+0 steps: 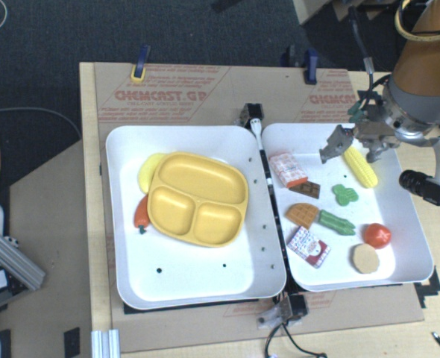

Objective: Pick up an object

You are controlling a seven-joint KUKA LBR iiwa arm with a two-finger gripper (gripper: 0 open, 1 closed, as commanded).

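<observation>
The corn cob (pixel 360 167) lies in the right bin (pixel 421 256), just under the gripper (pixel 352 145) — fingers spread, nothing between them, so no pick is made yet. Around it sit a tomato (pixel 377 235), green pieces, snack packets. The left bin (pixel 123 200) holds a yellow divided tray (pixel 196 198).

A single fixed camera looks down at a slant from above the bench (pixel 205 88), taking in both white bins: the left bin (pixel 127 222) and the right bin (pixel 406 237) side by side, filling mid-frame. The arm (pixel 425 58) enters at the right edge.
</observation>
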